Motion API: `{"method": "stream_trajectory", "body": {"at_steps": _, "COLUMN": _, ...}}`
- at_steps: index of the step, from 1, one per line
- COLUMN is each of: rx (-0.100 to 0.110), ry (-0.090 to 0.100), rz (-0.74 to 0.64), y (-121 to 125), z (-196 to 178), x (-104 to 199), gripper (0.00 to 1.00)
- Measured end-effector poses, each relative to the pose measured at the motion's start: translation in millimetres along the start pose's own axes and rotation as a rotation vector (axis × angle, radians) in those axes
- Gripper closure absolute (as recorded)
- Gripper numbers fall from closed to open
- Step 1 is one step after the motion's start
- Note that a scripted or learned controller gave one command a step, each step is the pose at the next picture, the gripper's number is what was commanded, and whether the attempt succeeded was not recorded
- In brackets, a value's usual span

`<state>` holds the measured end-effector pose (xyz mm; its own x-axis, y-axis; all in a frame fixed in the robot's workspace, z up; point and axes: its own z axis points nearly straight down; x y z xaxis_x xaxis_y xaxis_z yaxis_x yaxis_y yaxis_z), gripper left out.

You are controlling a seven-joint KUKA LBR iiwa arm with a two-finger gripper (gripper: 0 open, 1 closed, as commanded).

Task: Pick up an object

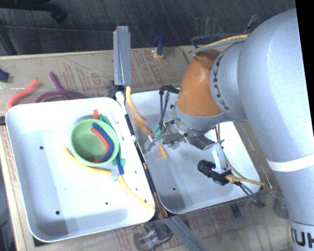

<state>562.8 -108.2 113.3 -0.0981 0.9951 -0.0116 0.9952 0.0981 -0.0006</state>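
Seen from above: gripper point(161, 136) down in the right bin point(196, 195), hard against the bin's left wall; finger state impossible to tell, hidden under the wrist. Just beside the gripper, on the left, a thin orange-yellow strip point(140, 121) lying slanted along the divider. Well to the left, in the left bin point(35, 168), a green bowl point(93, 142) with red and blue pieces inside, close to that bin's right rim. Bare white floor below the gripper, toward the near edge. Above the wrist, orange band point(198, 90). Lettering "KUK" readable on the arm point(281, 104), at the lower right.
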Motion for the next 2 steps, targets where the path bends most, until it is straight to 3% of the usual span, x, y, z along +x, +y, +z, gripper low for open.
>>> {"method": "stream_trajectory", "body": {"at_steps": 1, "rx": 0.002, "ry": -0.001, "rz": -0.007, "y": 0, "z": -9, "x": 0, "gripper": 1.0}}
{"method": "stream_trajectory", "body": {"at_steps": 2, "rx": 0.002, "ry": 0.012, "rz": 0.221, "y": 59, "z": -17, "x": 8, "gripper": 1.0}}
